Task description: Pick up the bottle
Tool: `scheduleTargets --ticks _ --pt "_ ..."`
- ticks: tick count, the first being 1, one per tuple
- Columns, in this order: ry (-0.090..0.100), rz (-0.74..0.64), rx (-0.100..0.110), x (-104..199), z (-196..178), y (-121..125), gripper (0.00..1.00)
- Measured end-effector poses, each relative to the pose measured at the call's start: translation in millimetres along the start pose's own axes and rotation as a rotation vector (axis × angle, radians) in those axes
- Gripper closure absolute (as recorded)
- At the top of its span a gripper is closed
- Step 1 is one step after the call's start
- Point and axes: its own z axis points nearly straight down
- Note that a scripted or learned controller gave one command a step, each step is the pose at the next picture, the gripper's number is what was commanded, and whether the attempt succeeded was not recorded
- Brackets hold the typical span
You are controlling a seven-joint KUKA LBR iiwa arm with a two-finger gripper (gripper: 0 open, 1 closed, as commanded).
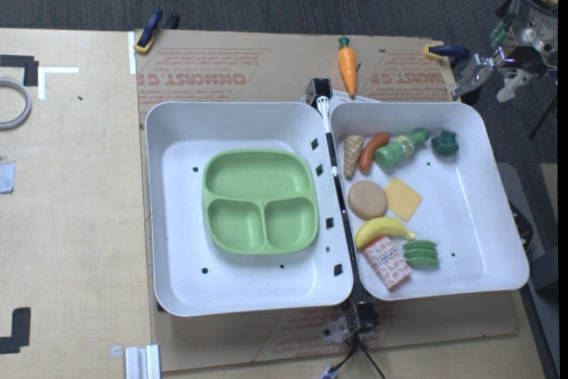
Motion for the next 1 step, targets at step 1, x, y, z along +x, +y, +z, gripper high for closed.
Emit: scheduleTargets --ticks 1 --pt "-0.002 -0.003 -0.001 -0.1 -9.6 0.5 1.0"
